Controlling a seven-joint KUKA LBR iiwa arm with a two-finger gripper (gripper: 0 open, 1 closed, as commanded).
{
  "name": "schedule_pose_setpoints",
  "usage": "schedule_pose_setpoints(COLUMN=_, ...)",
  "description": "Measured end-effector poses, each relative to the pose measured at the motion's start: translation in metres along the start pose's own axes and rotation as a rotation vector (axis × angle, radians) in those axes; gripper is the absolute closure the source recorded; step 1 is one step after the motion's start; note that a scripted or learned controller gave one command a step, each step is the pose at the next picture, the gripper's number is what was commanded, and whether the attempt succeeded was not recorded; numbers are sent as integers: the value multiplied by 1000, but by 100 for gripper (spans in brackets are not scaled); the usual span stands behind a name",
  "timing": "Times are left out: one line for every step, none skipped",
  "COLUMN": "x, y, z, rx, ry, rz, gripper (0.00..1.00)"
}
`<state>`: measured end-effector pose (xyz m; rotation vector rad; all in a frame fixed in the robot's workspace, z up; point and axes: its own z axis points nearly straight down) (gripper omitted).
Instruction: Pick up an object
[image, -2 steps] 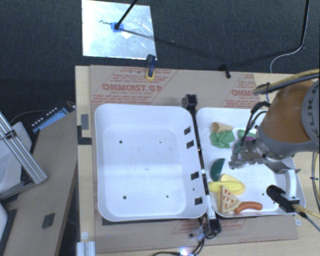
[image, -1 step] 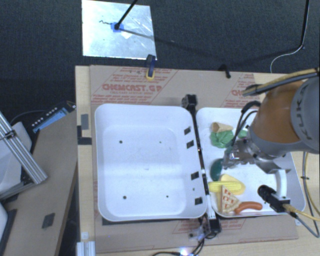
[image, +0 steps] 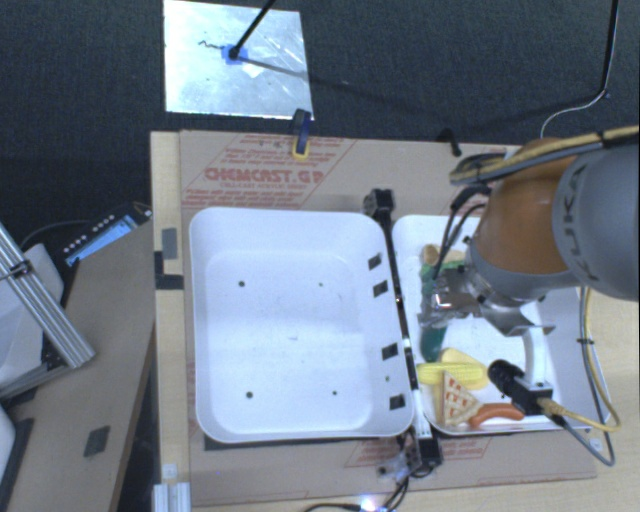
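Arm (image: 540, 225) parked low over the right bin (image: 560, 420)

Can't tell how the jaws are set, the wrist hides them. Yellow piece (image: 452, 366), orange wedge (image: 459, 400) and a green thing (image: 432, 342) sit just below them; left bin (image: 290, 320) is off to the side.

Even, moderately bright overhead light; glare on the foil sheet (image: 238, 58); left bin (image: 290, 320) near washed-out; soft shadows; slight overall softness
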<state>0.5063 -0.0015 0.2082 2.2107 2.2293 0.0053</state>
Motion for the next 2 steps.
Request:
schedule_pose_setpoints(x=51, y=-11, z=-133, rx=-12, ry=3, rz=-4, gripper=100)
schedule_pose_setpoints(x=82, y=-18, z=-160, rx=-1, ry=1, rz=0, gripper=100)
